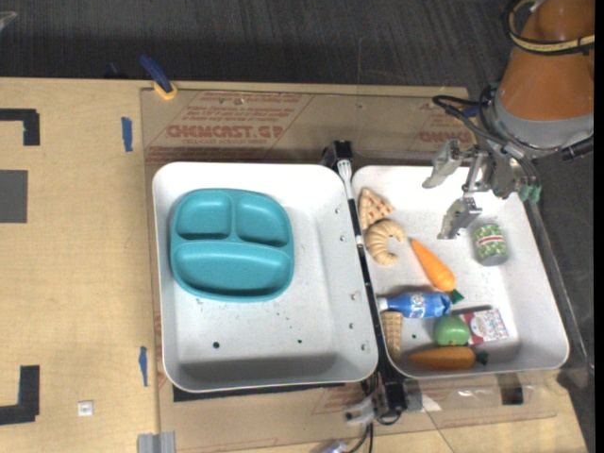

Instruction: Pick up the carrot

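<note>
My gripper (461,196) hangs over the far part of the right bin (547,319), fingers spread apart with nothing between them. Just to its right stands a small can with a green label (489,243). The carrot (433,265) lies below my fingers, near the bin's middle, tilted with its green end toward the near side, apart from me. Beside it on the left sit a croissant (384,239) and a waffle-patterned pastry (374,205). Nearer the front lie a blue bottle (416,304), a green apple (451,329), a red-and-white carton (488,325) and a second orange piece (442,357). The left bin (189,347) holds a teal divided plate (231,243).
</note>
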Robot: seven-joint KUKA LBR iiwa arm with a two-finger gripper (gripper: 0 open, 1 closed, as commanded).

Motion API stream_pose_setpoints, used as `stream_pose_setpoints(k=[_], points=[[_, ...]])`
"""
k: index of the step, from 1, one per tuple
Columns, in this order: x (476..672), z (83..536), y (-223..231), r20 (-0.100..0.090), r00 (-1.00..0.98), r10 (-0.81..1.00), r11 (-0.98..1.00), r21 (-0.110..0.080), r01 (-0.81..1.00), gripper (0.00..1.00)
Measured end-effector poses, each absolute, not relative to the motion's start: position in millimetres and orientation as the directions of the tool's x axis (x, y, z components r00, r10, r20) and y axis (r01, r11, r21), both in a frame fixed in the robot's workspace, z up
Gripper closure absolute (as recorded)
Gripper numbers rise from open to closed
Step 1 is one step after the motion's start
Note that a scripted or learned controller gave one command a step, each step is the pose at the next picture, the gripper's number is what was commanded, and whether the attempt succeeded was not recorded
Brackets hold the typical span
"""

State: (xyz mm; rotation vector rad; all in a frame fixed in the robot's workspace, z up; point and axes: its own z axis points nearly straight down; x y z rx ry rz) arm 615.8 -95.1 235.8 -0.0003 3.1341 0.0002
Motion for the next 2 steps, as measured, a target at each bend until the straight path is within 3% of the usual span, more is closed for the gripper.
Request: stream_pose_setpoints(k=[1, 2], points=[[594.3, 104, -92, 0.005, -1.0, -0.004, 1.0, 0.002, -0.004, 0.0], [600.9, 121, -92, -0.016, -1.0, -0.006, 1.0, -0.001, -0.006, 1.0]])
